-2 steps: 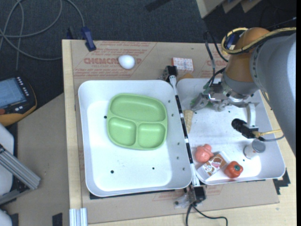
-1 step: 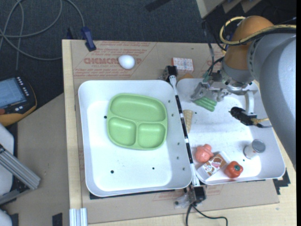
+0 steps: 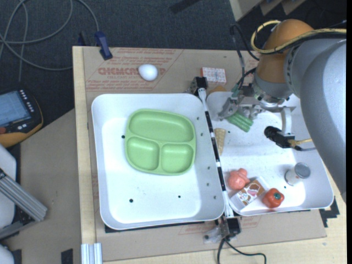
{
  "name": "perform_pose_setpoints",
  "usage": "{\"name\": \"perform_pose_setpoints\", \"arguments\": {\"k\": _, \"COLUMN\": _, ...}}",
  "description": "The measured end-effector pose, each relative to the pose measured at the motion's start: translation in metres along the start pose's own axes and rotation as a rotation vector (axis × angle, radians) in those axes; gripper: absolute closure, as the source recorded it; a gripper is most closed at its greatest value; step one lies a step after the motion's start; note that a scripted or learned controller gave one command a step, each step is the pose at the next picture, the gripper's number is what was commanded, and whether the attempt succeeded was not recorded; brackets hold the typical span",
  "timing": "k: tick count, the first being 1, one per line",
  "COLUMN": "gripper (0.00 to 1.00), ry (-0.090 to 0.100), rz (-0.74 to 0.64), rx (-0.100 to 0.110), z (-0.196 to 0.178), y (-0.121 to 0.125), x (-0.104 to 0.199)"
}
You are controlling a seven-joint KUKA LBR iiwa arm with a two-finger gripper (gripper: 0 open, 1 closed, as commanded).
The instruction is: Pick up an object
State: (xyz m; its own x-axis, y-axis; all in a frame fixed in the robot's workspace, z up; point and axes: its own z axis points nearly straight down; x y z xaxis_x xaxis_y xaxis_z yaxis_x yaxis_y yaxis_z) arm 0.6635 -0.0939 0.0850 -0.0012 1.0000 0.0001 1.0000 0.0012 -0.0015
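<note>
My gripper hangs over the far left corner of the right bin. Its fingers are spread open. A small green block lies in the bin right at the fingertips, partly under them; I cannot tell whether they touch it. At the near end of the same bin lie a pink-orange toy, a small printed packet, a red tomato-like toy and a grey round cap. A tan piece rests against the bin's left wall.
The left bin holds a green divided plate. Outside the bins, on the cardboard at the back, sit a white egg-shaped ball, a blue clip and a small patterned card.
</note>
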Motion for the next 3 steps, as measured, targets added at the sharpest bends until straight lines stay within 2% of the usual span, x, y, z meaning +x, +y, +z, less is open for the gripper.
{"name": "perform_pose_setpoints", "arguments": {"k": 2, "gripper": 0.0, "ry": -0.002, "rz": 0.0, "rx": -0.003, "z": 0.0, "y": 0.003, "x": -0.01}}
{"name": "perform_pose_setpoints", "arguments": {"k": 3, "gripper": 0.0, "ry": -0.001, "rz": 0.0, "rx": -0.001, "z": 0.0, "y": 0.003, "x": 0.003}}
